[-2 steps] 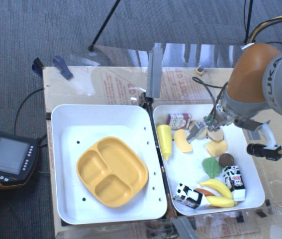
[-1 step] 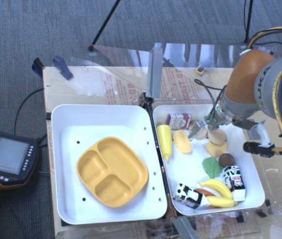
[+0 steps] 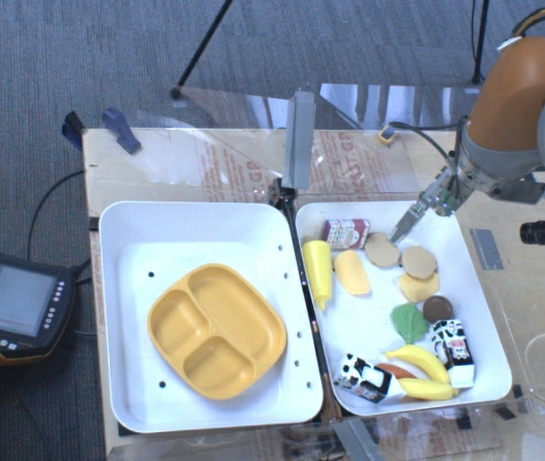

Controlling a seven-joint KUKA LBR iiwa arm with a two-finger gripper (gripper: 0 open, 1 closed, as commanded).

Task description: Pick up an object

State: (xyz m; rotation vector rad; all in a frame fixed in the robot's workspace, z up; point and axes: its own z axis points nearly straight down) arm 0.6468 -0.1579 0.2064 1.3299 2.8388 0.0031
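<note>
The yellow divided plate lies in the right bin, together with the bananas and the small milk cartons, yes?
Not quite. The camera view shows the yellow divided plate in the left bin; the bananas and milk cartons lie in the right bin.

You are looking down on a table (image 3: 185, 166) with two white bins side by side. The left bin (image 3: 133, 229) holds a yellow divided tray (image 3: 216, 329), lying flat. The right bin (image 3: 479, 301) is crowded: a yellow mustard bottle (image 3: 317, 270) along its left wall, a small red can (image 3: 346, 231) near the top, a pale yellow slab (image 3: 353, 272), two tan discs (image 3: 383, 250) and (image 3: 419, 262), a green leaf (image 3: 409, 323), a brown disc (image 3: 436, 307), two cow-print cartons (image 3: 453, 346) and (image 3: 363, 377), and bananas (image 3: 422, 371) at the near edge. Your pincer (image 3: 403, 230) hangs slanted over the upper part of the right bin, its tip just beside the tan discs, with nothing visibly gripped. A teach pendant (image 3: 12, 305) lies off the table's left.
</note>
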